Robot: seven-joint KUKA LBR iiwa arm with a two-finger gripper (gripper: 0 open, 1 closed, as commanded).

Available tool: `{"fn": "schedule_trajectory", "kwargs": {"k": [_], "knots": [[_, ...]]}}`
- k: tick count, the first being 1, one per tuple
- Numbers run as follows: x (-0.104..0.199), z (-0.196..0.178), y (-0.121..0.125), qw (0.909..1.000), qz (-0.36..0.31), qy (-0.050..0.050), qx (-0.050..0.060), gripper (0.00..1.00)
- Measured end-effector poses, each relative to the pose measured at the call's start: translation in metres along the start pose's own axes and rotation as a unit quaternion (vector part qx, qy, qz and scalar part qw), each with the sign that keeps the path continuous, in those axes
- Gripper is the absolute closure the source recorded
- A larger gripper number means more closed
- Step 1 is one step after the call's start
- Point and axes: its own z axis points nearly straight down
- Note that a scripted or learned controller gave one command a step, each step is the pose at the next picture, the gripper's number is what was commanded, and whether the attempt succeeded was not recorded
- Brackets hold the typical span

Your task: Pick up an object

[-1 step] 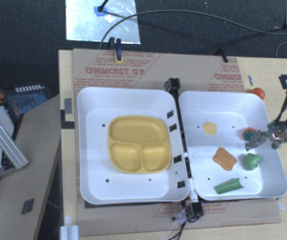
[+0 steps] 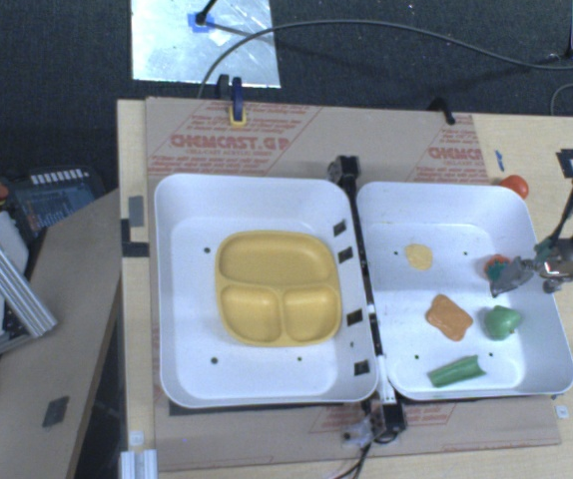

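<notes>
The right bin (image 2: 466, 213) holds several small toys. A pale yellow round piece (image 2: 419, 257) lies near its middle, and an orange flat piece (image 2: 448, 316) sits below it. A green rounded toy (image 2: 502, 321) rests at the right, and a long green pod (image 2: 455, 370) lies near the front wall. A small red and green item (image 2: 495, 264) sits by the right wall. My gripper (image 2: 511, 276) reaches in over the right rim, its tip right beside that red item and above the green rounded toy. Nothing visibly hangs from it.
The left bin (image 2: 182, 267) holds a yellow divided plate (image 2: 275, 287). A black divider with clips (image 2: 358, 287) runs between the bins. An orange ball (image 2: 513, 185) lies on the bench outside the right bin's far corner. Cables trail across the dark floor behind.
</notes>
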Motion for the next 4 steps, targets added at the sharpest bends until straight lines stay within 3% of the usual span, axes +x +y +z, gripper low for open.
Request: {"fn": "schedule_trajectory", "kwargs": {"k": [3,4], "knots": [[0.005,0.115,0.006,1.0000,0.002,0.000,-0.001,0.00],[0.006,0.102,0.008,1.0000,0.001,0.000,-0.004,1.00]]}}
